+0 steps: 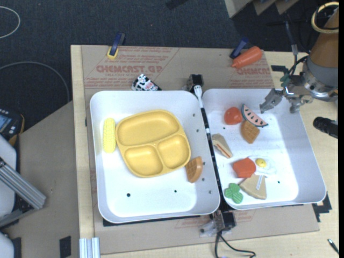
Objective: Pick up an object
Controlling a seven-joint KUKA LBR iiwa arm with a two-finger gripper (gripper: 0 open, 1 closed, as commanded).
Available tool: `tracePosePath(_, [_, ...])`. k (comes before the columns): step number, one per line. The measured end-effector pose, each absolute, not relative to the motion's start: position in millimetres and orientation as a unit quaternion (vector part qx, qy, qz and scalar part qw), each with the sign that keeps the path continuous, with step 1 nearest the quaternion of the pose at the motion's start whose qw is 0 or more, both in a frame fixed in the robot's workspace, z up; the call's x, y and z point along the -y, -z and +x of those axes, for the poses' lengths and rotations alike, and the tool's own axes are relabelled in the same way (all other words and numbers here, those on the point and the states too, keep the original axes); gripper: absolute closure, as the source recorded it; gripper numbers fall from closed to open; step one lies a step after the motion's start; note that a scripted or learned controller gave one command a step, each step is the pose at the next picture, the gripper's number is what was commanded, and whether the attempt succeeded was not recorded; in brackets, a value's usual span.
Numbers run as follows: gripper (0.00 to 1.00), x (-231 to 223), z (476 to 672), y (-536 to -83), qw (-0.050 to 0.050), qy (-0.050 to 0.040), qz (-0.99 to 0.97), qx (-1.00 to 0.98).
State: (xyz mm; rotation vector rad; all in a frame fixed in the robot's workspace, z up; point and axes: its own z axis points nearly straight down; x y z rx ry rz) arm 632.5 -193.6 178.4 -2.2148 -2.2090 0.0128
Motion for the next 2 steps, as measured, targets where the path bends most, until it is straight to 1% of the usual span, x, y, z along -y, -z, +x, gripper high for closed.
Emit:
tracePosePath(1, [0.00, 193.3, 636.1, -187.3, 0.000, 0.0000, -0.707, 0.707])
tracePosePath(2, [0.00, 200.7, 633.1, -127.5, 0.003, -0.0018, -0.707, 0.707])
